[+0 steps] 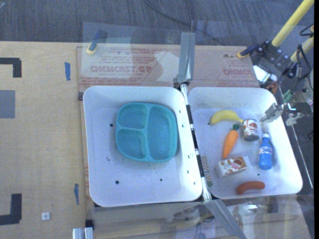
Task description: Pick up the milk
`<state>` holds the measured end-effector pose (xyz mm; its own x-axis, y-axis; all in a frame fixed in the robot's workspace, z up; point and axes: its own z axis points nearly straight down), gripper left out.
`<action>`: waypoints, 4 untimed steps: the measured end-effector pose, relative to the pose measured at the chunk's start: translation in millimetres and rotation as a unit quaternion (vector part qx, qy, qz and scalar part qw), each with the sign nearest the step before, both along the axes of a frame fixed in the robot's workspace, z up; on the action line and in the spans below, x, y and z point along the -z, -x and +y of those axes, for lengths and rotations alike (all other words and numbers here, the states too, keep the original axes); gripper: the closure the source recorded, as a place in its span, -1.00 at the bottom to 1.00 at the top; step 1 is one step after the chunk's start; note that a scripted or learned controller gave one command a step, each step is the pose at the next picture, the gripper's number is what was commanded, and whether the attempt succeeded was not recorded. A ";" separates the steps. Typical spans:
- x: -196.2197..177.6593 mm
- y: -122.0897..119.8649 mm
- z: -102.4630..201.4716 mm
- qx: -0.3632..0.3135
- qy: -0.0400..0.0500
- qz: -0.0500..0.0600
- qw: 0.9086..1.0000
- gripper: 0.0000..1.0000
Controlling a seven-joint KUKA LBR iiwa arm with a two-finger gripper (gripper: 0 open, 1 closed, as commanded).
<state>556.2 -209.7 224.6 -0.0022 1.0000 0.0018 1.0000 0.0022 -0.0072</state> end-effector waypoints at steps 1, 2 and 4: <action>90.4 63.1 72.2 0.015 0.000 0.000 1.000 -1.00; 136.9 72.3 104.0 0.051 0.001 -0.010 0.999 -1.00; 136.7 72.6 111.2 -0.123 0.002 -0.009 0.992 -1.00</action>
